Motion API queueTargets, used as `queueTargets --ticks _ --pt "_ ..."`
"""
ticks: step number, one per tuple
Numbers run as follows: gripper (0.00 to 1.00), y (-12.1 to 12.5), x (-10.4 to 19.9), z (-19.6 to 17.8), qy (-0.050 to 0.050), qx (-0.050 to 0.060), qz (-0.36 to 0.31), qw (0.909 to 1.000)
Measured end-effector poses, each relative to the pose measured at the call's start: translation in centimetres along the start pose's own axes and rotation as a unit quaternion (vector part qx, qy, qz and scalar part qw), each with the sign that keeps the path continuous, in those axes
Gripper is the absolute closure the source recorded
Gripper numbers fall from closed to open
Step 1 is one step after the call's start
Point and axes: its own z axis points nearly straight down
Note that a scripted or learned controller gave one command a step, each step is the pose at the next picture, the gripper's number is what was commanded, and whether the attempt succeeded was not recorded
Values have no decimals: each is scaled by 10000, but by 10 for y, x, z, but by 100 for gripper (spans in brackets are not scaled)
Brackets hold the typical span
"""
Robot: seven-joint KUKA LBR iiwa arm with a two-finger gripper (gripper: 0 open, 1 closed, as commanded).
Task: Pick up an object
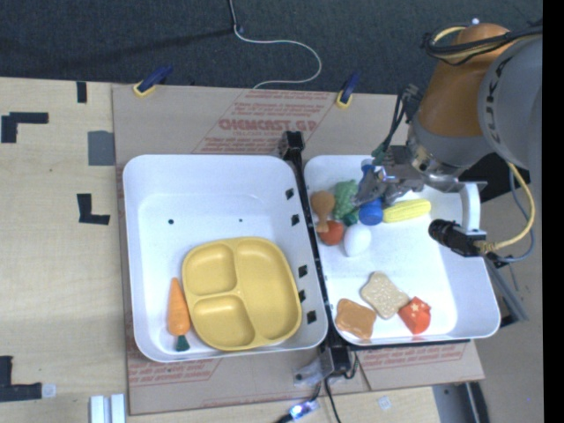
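Blue ball (371,213), small and round, lies in the right bin (458,280) beside a yellow corn cob (406,210) and a green item (346,199). End effector (374,183) hovers directly above; its opening cannot be told.

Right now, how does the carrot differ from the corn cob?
The carrot lies in the left bin, beside the yellow plate; the corn cob lies in the right bin, close to the gripper. The carrot is orange with a green end and points up and down the view; the corn cob is yellow and lies nearly across it. Both are long, slim toy vegetables lying flat.
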Motion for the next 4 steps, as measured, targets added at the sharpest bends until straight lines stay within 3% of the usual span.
queueTargets --ticks 1,2,3,4 --pt "100 36 26 8 -7 1 12 10000" --pt "100 43 49 11 -10 8 17 10000" --pt "100 51 31 5 -13 4 31 10000" --pt "100 39 42 6 -15 14 29 10000"
